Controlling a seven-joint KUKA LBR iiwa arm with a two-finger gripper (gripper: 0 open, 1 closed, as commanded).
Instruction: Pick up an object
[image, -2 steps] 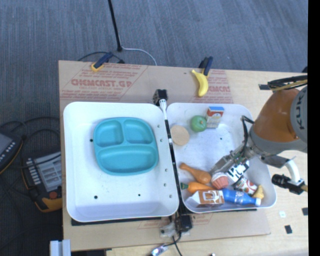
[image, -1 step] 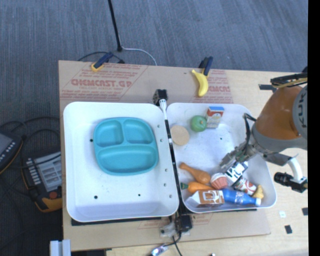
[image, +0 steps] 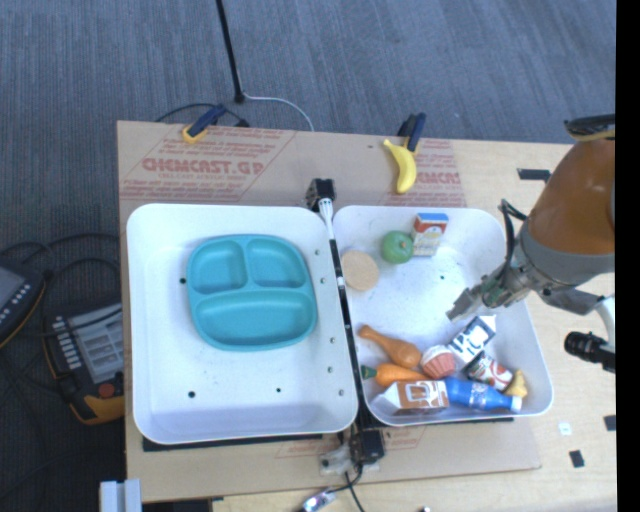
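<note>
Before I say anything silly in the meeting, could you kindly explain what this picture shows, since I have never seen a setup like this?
Gladly. A single camera fixed above a bench looks down at a slant. The large grey and orange shape on the right is a robot arm, driven by a program. Its claw is low over the right bin; I see nothing between its fingers, and I cannot tell whether they are open.

Two shallow white bins sit side by side. The left bin holds a blue divided tray. The right bin holds toy groceries: a green apple, a small carton, a tan disc, two carrots and a cluster of packages and a blue bottle near the front. A toy banana lies outside, on the board behind the bins.

The job is simply to pick up one object.
</note>
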